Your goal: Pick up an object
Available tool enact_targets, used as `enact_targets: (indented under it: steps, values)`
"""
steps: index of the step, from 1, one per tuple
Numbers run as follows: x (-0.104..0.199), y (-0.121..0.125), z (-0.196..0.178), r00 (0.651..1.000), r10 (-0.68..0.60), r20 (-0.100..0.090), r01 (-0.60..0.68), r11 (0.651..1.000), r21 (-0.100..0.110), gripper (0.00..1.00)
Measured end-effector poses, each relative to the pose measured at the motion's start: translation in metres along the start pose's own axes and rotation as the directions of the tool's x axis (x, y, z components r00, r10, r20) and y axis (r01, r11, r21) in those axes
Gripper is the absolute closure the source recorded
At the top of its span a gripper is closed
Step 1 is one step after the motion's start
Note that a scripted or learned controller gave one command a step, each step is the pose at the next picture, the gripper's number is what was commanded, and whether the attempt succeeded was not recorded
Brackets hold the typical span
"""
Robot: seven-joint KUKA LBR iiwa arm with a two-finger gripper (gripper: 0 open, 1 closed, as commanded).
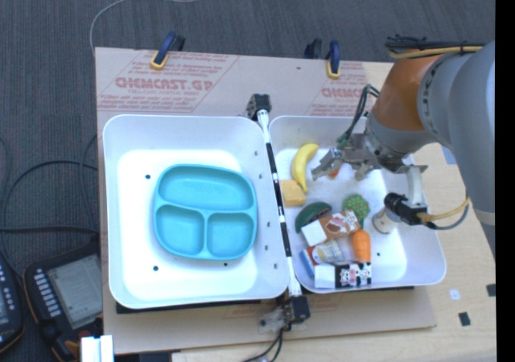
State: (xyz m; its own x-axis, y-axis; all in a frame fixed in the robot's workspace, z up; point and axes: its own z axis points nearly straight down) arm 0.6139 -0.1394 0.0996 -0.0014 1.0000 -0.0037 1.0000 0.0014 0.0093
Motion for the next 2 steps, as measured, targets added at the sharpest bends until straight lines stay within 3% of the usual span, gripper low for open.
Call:
enact_targets:
  steps: [1, 2]
  values:
    - [-0.0001, 0.0003, -0.0098, 1.0, 0.0, 0.001, 0.0, 1.0, 0.0, 1.0]
    - [0.0, 0.0001, -0.0096, 1.0, 0.0, 0.001, 0.0, 1.0, 0.0, 0.0]
